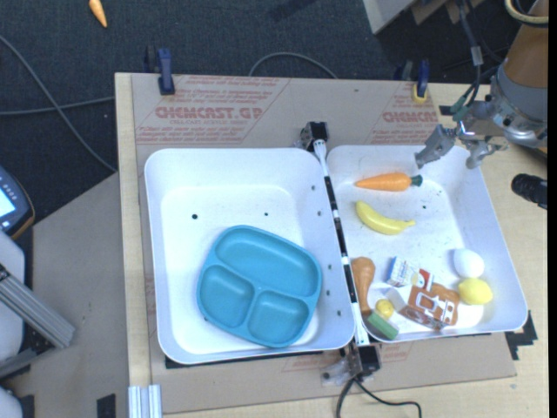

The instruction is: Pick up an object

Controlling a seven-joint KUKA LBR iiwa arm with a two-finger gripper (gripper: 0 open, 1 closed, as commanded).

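a blue tray (258,284) is seen in the left bin (174,190). a carrot (383,182), banana (383,219), egg (467,262) and lemon (475,292) are seen in the right bin (500,242). the gripper (456,146) is held above its far edge, fingers spread, nothing between them.

Grey arm (522,94), orange band, metal tool (454,149)

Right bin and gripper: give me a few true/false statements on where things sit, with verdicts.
1. The carrot lies in the right bin. True.
2. The blue tray shares a bin with the banana. False: the tray is in the left bin, the banana in the right.
3. The gripper holds the carrot. False: it hovers open above the right bin's far corner, nothing between its fingers.
4. A white egg sits beside a lemon. True.
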